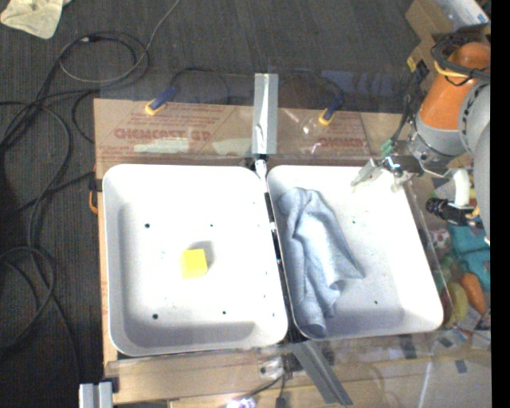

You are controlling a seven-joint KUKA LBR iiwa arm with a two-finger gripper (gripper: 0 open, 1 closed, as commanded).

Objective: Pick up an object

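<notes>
The bench (199, 135) was a brown board set on dark carpet (48, 239), with black cables (48, 127) looping over the floor to the left of it and a pale rag (36, 16) at the far top corner. 2 white bins sat on it side by side. The left bin (127, 191) held a yellow block (194, 263) near its middle. The right bin (398, 271) held a grey cloth (319, 247), crumpled along the side nearest the left bin. The arm (450, 111) came in above the right bin's far right corner. The gripper (381, 171) hung over that corner's rim, well apart from the cloth, with its 2 fingers spread apart and nothing between them.
</notes>
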